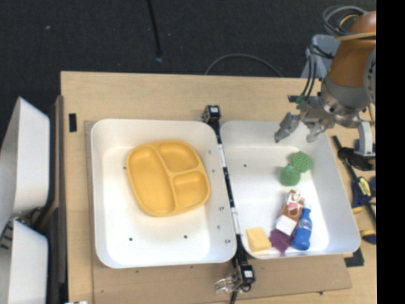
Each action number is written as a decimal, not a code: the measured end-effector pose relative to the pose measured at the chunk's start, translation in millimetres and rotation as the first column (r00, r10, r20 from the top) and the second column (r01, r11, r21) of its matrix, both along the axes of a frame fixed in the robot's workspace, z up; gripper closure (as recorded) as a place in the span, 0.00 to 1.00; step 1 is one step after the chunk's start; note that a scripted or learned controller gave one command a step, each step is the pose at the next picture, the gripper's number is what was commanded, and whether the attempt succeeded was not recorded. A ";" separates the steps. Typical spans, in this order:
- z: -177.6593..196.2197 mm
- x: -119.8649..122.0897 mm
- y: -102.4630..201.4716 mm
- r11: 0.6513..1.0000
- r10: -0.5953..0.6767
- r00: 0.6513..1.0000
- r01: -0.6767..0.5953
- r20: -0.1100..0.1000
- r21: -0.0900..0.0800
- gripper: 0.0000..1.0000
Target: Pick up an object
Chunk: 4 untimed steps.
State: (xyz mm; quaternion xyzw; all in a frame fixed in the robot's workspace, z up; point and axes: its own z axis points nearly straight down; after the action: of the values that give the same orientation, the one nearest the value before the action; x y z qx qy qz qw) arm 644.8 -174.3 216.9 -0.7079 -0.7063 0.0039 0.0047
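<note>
Our claw (297, 129) hangs spread and empty over the far end of the right-hand shallow white bin (253, 145).

We see its two grey fingers splayed well apart with nothing between them, just beyond the knobbly green plastic toy (295, 168), which lies near the bin's right wall and looks the closest candidate to pick. Nearer to us, in the bin's near right corner, a cluster sits packed together: a small brown-and-white figure (292, 206), a blue plastic bottle (303, 229), a purple block (280, 240) and a yellow sponge-like block (257, 238). The left bin (107, 138) holds a yellow compartmented plastic plate (168, 177). We judge the risk to be a closing grasp that slips off the toy's rounded, lumpy surface or nudges it against the wall; aiming at the crowded cluster could snag two items or scatter them.
</note>
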 end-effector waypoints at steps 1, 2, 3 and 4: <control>9.5 2.7 0.5 1.000 0.002 1.000 -0.002 0.014 -0.002 0.00; -44.7 -6.8 3.3 1.000 0.001 1.000 -0.001 0.010 -0.003 0.00; -107.2 -7.9 0.2 1.000 -0.001 1.000 0.001 0.010 -0.003 0.00; -115.4 -7.5 -1.2 1.000 -0.002 1.000 0.002 0.012 -0.004 0.00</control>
State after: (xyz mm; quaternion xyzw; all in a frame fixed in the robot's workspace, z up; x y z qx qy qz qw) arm 637.3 -175.5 101.5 -0.7087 -0.7055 0.0008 -0.0011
